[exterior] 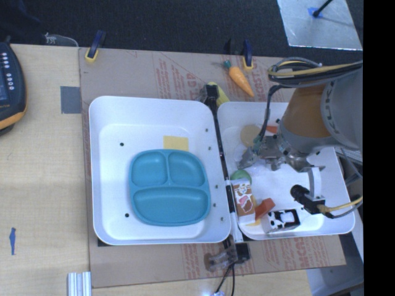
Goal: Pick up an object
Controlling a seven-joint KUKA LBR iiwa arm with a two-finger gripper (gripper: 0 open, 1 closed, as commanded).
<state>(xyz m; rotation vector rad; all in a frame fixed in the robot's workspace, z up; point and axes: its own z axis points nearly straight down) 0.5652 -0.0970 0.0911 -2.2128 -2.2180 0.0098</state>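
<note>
My gripper hangs low over the left part of the right bin, below the arm's orange band. Just under it lies a small bottle with a green cap and a red-brown label, against the bin's left wall. A red piece and a black-and-white toy lie near the bin's front edge. A tan round object sits behind the gripper, partly hidden by it.
The left bin holds a blue divided plate and a yellow square. A toy carrot and a yellow-black object lie on the board behind the bins. A black handset rests at the far left.
</note>
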